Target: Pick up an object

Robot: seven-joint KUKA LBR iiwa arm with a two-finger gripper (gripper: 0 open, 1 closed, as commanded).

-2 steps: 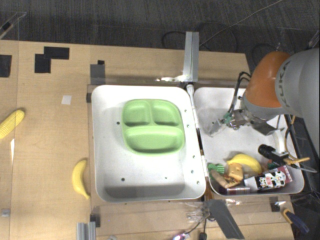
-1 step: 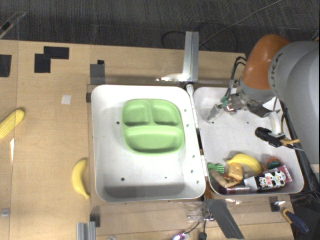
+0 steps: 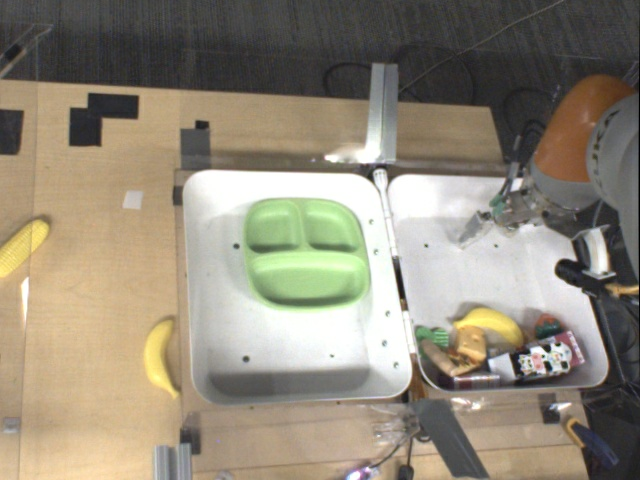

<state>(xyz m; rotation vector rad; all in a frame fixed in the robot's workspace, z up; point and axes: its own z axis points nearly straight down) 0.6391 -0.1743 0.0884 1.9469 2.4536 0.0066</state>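
The arm [image 3: 590, 138] reaches over the right bin's [image 3: 500, 288] far side. A green tray [image 3: 304, 251] sits in the left bin [image 3: 215, 298]. A banana [image 3: 489, 324] lies among clutter near right. Whether the gripper [image 3: 478, 226] is wide or narrow, I cannot tell.

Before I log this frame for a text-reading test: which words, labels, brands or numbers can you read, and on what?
None can be read.
Small box with red, white and black print, right bin: print too small and blurred.
Green divided tray, left bin: no markings visible.
Black shapes on the bench: plain blocks, no letters.
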